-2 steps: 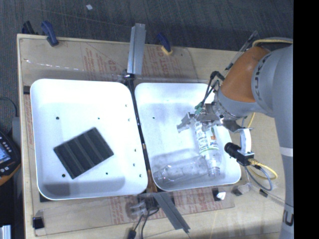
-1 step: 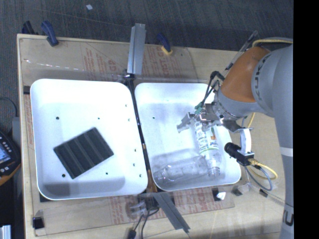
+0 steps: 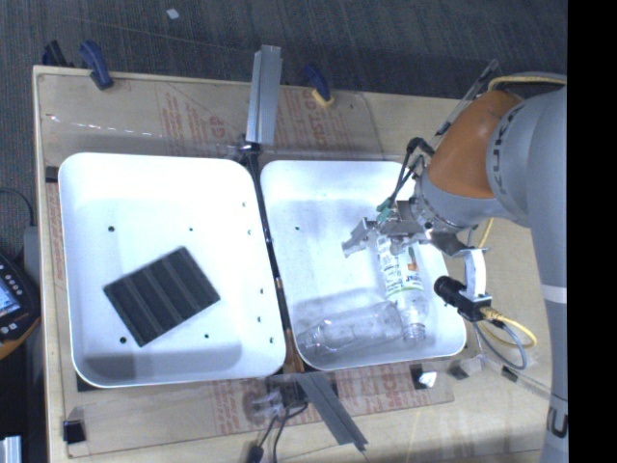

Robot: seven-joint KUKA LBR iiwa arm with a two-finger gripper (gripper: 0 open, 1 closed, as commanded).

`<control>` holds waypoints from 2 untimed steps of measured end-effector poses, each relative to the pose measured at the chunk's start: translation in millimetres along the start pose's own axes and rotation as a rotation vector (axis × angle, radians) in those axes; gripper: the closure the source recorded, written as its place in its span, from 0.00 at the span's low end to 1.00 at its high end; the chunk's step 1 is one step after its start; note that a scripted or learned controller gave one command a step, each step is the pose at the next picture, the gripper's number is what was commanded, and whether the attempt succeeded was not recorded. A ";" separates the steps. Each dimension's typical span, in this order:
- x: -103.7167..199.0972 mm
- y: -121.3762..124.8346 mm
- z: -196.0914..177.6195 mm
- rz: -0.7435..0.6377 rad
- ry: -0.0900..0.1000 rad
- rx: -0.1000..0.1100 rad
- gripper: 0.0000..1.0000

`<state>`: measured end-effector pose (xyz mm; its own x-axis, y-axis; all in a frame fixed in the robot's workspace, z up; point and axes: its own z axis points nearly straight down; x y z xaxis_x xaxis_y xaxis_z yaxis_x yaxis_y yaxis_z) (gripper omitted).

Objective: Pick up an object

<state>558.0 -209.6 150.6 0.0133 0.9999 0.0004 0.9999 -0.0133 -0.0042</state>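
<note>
The grey robot arm with the orange band reached in from the right and bent down over the right white bin. Its two-finger gripper hung low inside that bin, near the middle of the far-right part.

Right under the gripper lay a clear plastic bottle with a white label that had red and green marks on it. The top end of this bottle sat at the gripper, and the rest of it stretched away toward the front edge of the bin. I could not tell if the gripper was open or closed, and I could not tell if it had hold of the bottle, because the metal parts and the bottle top ran together in a blur.

A second clear plastic bottle with no label lay on its side further toward the front, below the gripper and a bit to the left. Its right end came close to the bottom end of the labelled bottle.

Far off to the left of the gripper, in the left white bin, a flat dark grey ridged rectangle lay tilted on the bin floor.
</note>
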 end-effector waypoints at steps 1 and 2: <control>0.0 0.0 0.0 0.000 0.000 0.000 0.00; 0.0 0.0 0.0 0.000 0.000 0.000 0.00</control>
<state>558.0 -209.6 150.6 0.0133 0.9999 0.0004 0.9999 -0.0133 -0.0041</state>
